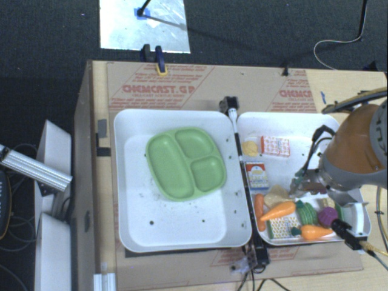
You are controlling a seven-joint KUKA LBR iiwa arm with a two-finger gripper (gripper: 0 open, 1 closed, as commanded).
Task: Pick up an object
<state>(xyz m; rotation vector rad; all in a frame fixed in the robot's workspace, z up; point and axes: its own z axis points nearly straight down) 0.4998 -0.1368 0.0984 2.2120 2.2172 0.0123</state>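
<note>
Lower right of frame: the arm's gripper [310,187], its grip state impossible to tell, hangs over toy food crowding the right bin [291,126]; an orange toy carrot [277,210] lies near the bottom rim. Left, a green divided plate [185,162] leaves open margins.

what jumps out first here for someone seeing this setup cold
The pale green divided tray lies alone in the left bin. The right bin is crowded with toy food, including an orange carrot, and the grey arm with its orange band hangs over that bin's right side.
</note>
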